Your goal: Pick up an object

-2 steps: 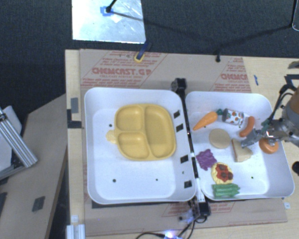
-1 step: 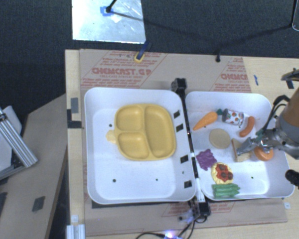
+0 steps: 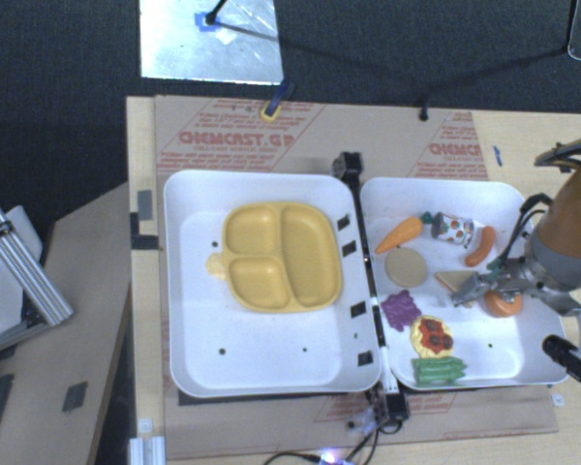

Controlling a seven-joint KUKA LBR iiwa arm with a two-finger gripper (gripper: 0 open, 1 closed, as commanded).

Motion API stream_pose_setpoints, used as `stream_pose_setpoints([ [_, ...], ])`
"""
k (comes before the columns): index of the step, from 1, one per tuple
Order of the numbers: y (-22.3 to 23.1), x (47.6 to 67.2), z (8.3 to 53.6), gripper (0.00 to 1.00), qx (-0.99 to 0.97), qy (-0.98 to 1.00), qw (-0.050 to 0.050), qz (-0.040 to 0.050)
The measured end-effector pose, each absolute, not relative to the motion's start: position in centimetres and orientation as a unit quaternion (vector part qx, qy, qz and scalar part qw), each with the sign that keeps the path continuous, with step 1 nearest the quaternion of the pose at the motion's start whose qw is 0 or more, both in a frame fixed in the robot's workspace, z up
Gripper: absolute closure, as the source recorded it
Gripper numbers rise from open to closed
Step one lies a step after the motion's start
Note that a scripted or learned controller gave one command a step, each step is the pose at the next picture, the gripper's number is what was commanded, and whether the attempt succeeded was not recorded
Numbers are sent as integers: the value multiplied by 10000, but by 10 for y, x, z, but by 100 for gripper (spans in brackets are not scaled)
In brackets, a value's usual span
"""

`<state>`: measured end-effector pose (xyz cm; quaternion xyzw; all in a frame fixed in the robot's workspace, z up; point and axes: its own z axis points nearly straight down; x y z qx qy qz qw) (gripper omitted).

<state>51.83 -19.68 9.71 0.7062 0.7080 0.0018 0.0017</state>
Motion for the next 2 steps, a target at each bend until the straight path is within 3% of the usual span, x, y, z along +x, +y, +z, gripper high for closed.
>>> stream_pose_setpoints([
  [1,-197,518,106,100,7062,7080,28,17],
  [2,-202,514,152,100,7068,7075,27,11],
])
